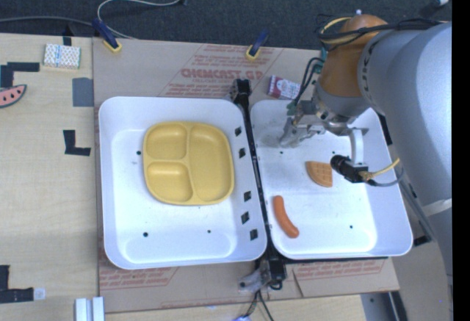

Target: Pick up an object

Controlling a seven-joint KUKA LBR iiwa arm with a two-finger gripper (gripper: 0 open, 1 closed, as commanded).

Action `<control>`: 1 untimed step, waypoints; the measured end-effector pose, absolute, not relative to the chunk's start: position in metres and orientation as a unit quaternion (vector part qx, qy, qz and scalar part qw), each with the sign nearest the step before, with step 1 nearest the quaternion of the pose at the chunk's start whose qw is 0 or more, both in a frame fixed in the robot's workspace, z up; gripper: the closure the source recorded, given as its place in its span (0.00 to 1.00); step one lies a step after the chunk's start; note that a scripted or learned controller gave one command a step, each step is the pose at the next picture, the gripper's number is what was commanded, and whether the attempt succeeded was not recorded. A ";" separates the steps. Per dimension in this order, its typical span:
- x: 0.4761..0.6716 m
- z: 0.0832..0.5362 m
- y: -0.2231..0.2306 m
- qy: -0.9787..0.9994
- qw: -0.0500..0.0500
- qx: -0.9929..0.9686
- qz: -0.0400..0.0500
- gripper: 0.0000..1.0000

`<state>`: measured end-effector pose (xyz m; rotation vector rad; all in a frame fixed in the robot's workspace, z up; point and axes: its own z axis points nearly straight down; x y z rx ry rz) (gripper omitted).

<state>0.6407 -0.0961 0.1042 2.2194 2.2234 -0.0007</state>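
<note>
**Arm low over the right bin, two food pieces lying loose**

The grey arm with its orange band (351, 62) reaches in from the right and bends down over the far part of the right shallow white bin (382, 239). Under everything is the pale wooden tabletop (44, 187), with a brown cardboard sheet (169, 70) spread beneath both bins.

The left shallow white bin (121, 231) carries a yellow plastic plate divided into three compartments (188, 163), sitting flat near its middle.

In the right bin the gripper (292, 134) points down and toward the divider between the bins, its tip close to the bin floor near the far left corner. From where I stand I cannot tell how far apart the fingers are, and nothing can be made out between them.

A tan waffle-patterned wedge (320, 173) lies on the bin floor, near the gripper but apart from it, just beside a black fitting on the arm's cable. An orange-red sausage-shaped piece (286, 217) lies nearer the front of the same bin, apart from the wedge.

A small dark-and-white packet (281, 86) rests on the cardboard just behind the right bin.
</note>
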 end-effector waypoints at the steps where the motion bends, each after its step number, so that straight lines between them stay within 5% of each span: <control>1: 0.641 0.104 -0.096 0.708 0.000 0.706 0.000 0.00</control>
